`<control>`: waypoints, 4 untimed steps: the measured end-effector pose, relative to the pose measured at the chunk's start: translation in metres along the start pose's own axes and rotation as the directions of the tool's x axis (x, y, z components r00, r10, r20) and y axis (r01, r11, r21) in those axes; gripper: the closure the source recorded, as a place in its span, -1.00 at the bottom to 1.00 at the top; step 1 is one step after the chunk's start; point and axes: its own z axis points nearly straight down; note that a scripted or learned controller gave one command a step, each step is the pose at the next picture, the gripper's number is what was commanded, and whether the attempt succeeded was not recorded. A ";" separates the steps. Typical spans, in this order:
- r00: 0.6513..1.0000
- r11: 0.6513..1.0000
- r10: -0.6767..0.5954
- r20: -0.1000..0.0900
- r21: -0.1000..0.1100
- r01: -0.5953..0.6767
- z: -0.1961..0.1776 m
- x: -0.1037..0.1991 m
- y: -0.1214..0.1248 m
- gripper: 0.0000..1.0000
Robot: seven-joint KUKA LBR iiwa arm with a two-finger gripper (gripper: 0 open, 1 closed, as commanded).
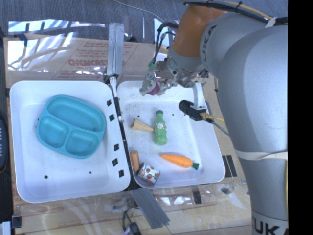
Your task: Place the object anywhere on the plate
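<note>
A blue three-compartment plate (71,126) lies in the left bin (29,180). My gripper (149,85) hangs over the far edge of the right bin (210,155), well to the right of the plate. A small purple thing (155,87) shows right at the gripper's tip; I cannot tell whether it is held. In the right bin lie a green bottle (160,127), a tan cone (141,126), an orange carrot (178,160), a short orange stick (134,159) and a patterned cup (147,173) on its side.
The raised divider (117,126) between the two bins runs from back to front. A black connector with a cable (191,110) hangs from the wrist over the right bin. The big grey arm (249,82) covers the right side. Cardboard (73,58) lies behind the bins.
</note>
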 end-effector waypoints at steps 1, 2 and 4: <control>1.000 1.000 -0.003 0.000 0.002 0.003 0.001 0.065 -0.032 1.00; 1.000 1.000 -0.004 0.000 0.003 0.004 0.001 0.124 -0.066 1.00; 1.000 1.000 -0.001 0.002 0.004 0.001 0.002 0.174 -0.099 -1.00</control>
